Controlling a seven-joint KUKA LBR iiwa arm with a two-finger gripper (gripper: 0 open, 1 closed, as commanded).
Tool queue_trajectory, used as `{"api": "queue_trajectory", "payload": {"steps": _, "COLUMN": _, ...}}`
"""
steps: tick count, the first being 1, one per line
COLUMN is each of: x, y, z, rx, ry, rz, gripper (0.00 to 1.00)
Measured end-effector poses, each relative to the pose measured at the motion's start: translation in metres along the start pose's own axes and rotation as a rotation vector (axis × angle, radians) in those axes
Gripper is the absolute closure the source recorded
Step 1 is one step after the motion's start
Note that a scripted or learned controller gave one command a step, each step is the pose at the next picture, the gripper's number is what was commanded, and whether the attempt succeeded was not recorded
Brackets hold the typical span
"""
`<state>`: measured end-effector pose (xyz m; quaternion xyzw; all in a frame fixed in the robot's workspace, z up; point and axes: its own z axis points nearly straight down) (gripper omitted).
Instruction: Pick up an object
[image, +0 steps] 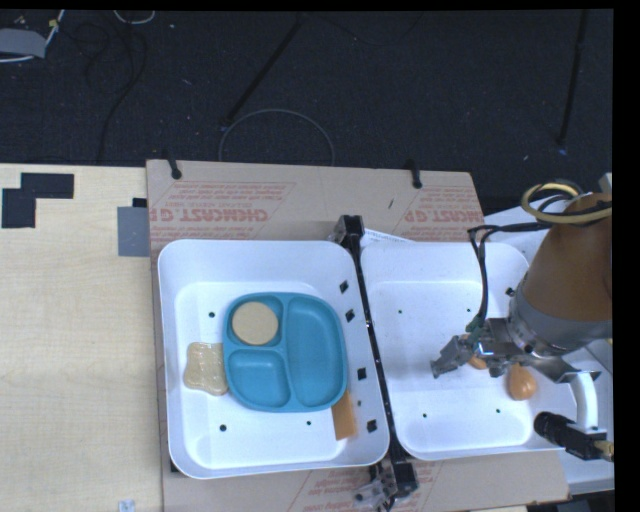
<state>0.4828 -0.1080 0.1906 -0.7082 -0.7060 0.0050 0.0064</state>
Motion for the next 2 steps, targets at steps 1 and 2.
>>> {"api": "queue_trajectory", "payload": {"steps": 1, "x": 0.000, "y": 0.003, "z": -0.006, "rx": -0.014, "ry": -0.002, "rz": -0.002, "gripper": 0.00}}
{"api": "queue_trajectory", "payload": {"steps": 2, "x": -0.007, "y": -0.005, "z": 0.046, "rx": -0.007, "ry": 0.001, "rz": -0.002, "gripper": 0.00}}
